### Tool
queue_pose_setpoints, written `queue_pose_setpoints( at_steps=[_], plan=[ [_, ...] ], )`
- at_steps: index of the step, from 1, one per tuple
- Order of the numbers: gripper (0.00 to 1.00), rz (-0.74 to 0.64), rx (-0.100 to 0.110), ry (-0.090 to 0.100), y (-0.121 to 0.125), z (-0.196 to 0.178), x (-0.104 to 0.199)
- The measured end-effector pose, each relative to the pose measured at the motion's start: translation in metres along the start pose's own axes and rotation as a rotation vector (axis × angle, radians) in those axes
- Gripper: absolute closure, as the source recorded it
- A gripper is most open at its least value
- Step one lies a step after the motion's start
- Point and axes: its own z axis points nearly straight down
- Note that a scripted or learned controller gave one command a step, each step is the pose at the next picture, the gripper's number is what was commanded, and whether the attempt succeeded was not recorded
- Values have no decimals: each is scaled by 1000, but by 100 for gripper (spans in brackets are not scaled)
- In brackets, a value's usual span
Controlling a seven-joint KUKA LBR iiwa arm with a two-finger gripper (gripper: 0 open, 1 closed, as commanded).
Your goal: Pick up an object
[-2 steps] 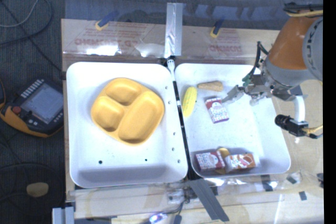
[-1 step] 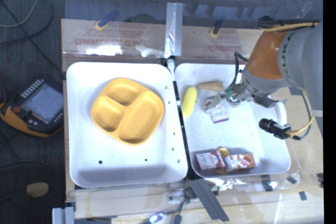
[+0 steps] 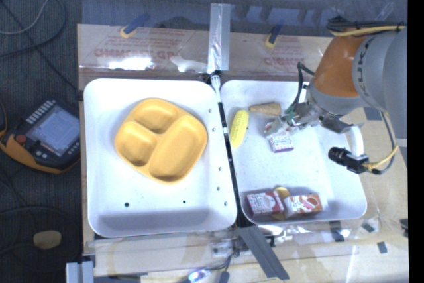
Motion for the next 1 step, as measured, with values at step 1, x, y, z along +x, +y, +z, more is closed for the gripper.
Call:
queue_pose_setpoints(
  at_steps=[1],
  plan=[
    [100, -15, 12, 2, 79, -101, 50]
  ],
)
